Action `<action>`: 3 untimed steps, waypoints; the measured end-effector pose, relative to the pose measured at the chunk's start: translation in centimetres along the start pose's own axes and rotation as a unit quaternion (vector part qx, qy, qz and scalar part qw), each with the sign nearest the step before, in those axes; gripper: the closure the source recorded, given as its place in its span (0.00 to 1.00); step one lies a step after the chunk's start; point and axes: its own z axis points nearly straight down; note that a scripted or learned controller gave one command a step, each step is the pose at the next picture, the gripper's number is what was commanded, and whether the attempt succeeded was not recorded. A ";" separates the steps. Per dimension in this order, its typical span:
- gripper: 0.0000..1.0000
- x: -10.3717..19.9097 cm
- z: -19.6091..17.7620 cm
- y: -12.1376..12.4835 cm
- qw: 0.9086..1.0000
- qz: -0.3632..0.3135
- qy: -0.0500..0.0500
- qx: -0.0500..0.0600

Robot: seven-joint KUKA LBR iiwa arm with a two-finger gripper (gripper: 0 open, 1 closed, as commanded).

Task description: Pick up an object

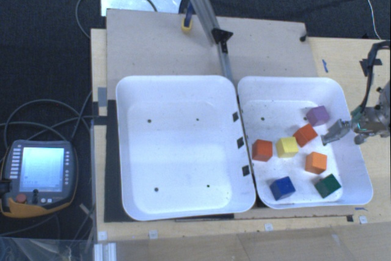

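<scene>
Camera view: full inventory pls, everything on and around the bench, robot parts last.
bins: 2, white, side by side on the bench; left bin, right bin
purple block: 1, right bin, far right part
red block: 1, right bin, just below the purple one
yellow block: 1, right bin, middle
orange blocks: 2, right bin; one left of yellow, one right of it and nearer
blue block: 1, right bin, near edge
green block: 1, right bin, near right corner
board: 1, tan, under the bins
control pad: 1, grey and orange, left of the bench
tool: 1, grey, at the right bin's right rim, near the red block, holding nothing visible
</scene>
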 end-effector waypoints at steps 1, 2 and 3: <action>0.00 0.0 0.0 0.0 1.000 0.000 0.000 0.000; 0.00 0.2 5.8 -0.8 1.000 0.001 0.000 0.002; 0.00 0.2 10.2 -0.1 1.000 0.001 0.001 0.002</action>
